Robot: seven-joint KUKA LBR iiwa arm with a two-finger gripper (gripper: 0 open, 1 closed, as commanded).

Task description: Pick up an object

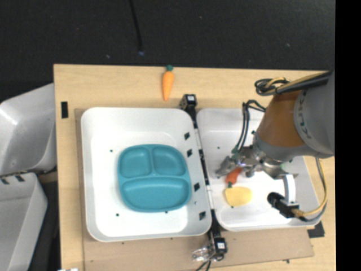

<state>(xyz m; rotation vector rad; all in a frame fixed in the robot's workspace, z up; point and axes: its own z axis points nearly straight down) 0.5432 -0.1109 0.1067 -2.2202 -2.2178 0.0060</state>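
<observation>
Blue divided plate [153,177] in left bin [96,219]

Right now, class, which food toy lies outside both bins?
The orange carrot, lying on the wooden bench above the bins. The yellow piece and small red piece sit inside the right bin.

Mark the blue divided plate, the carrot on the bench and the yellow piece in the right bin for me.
blue divided plate [153,177]: camera view, middle of the plate.
carrot [167,84]: camera view, orange body.
yellow piece [238,196]: camera view, its middle.
</observation>
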